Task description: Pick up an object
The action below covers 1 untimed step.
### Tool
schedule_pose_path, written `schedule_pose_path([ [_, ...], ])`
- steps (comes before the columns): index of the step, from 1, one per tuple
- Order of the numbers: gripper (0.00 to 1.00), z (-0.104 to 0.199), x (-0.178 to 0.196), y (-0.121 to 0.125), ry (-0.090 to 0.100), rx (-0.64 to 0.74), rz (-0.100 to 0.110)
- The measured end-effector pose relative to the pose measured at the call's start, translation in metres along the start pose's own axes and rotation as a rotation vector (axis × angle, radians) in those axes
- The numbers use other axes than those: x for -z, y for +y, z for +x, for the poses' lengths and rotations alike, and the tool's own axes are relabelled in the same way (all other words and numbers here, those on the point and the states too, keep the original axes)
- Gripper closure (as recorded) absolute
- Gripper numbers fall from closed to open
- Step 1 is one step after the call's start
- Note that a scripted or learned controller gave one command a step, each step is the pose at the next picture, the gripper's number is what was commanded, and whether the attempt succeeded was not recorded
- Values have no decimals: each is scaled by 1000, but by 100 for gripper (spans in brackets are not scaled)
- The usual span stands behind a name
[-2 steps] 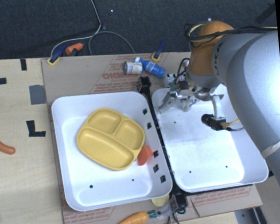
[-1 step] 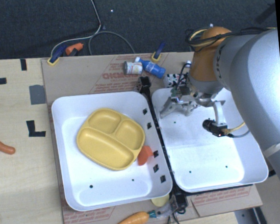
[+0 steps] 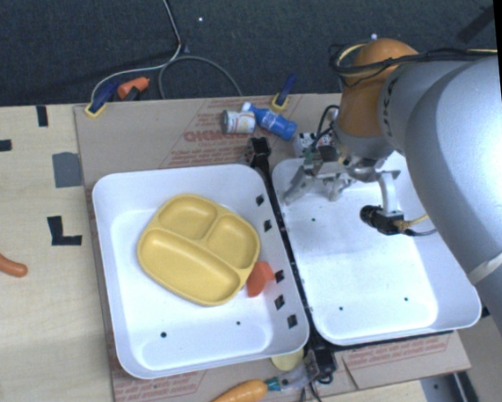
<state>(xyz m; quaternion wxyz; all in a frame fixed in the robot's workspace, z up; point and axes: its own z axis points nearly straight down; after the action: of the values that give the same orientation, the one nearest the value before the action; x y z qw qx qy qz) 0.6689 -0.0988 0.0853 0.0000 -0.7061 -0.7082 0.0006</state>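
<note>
A yellow divided plate (image 3: 200, 246) lies in the left bin (image 3: 132, 340). A small orange-red piece (image 3: 258, 279) rests against the plate's right front edge. My gripper (image 3: 318, 180) is low over the far left corner of the right bin (image 3: 375, 299), close to the divider between the bins. Nothing shows in its grasp. The grey arm with its orange band (image 3: 372, 82) comes in from the right and covers the bin's far right part.
A white and blue bottle (image 3: 256, 120) lies on the cardboard behind the bins. A toy carrot (image 3: 237, 395) sits at the front edge, and an orange sausage (image 3: 2, 258) lies on the bench at far left. Clamps and a cable (image 3: 174, 44) lie at the back.
</note>
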Motion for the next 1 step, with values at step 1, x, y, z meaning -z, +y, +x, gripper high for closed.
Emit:
schedule_pose_path([
  [1, 0, 3, 0, -4, -3, -2, -3],
])
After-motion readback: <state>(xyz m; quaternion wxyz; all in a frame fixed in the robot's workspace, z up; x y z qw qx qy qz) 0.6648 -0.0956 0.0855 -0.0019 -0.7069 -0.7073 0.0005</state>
